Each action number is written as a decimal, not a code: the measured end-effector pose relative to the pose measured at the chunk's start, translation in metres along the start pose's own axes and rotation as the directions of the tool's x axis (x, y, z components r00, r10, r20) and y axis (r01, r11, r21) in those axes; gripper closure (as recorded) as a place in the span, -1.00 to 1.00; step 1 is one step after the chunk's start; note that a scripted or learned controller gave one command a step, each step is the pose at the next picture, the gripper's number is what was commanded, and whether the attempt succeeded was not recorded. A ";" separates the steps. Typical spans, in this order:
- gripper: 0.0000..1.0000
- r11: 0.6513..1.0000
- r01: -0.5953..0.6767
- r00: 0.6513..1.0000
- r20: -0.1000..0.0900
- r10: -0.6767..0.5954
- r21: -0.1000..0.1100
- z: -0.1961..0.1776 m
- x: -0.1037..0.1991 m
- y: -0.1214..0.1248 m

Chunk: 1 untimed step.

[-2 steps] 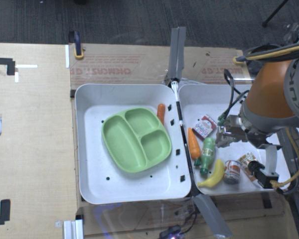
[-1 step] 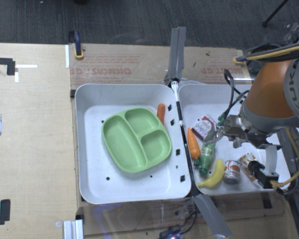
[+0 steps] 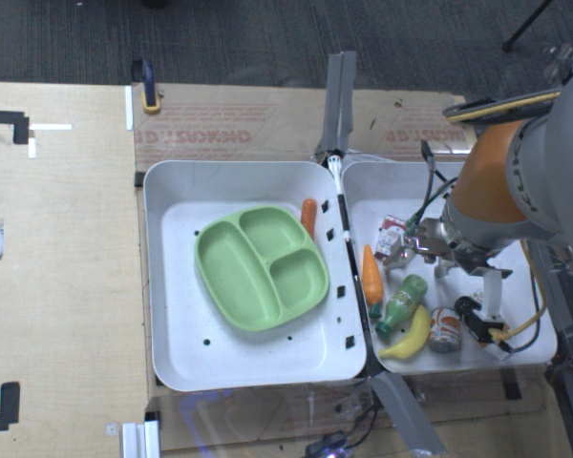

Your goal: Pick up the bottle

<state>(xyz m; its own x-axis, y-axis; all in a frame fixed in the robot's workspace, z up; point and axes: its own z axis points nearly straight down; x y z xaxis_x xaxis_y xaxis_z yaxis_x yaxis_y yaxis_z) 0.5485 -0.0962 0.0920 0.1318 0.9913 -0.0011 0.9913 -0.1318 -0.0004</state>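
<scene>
The green bottle (image 3: 401, 303) lies on its side in the right bin (image 3: 401, 181), its cap pointing to the lower left and touching the banana (image 3: 410, 338). My gripper (image 3: 415, 251) hangs low over the right bin, just up and right of the bottle's wide end and next to a red-and-white packet (image 3: 391, 238). The grey wrist and orange band (image 3: 487, 175) cover the bin's right part. Nothing shows as held.
In the right bin an orange carrot (image 3: 371, 273) lies along the left wall and a small can (image 3: 446, 330) sits right of the banana. The left bin (image 3: 172, 256) holds a green divided plate (image 3: 263, 267) and a second carrot (image 3: 308, 216). A divider bar (image 3: 340, 103) runs between the bins.
</scene>
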 end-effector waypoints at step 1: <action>-1.00 0.965 0.261 0.965 0.001 -0.261 -0.002 -0.001 -0.002 -0.034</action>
<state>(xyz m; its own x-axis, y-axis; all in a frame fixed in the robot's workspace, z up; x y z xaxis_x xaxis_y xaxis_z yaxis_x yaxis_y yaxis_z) 0.5141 -0.0932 0.0929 -0.1314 0.9913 -0.0022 0.9913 0.1314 0.0012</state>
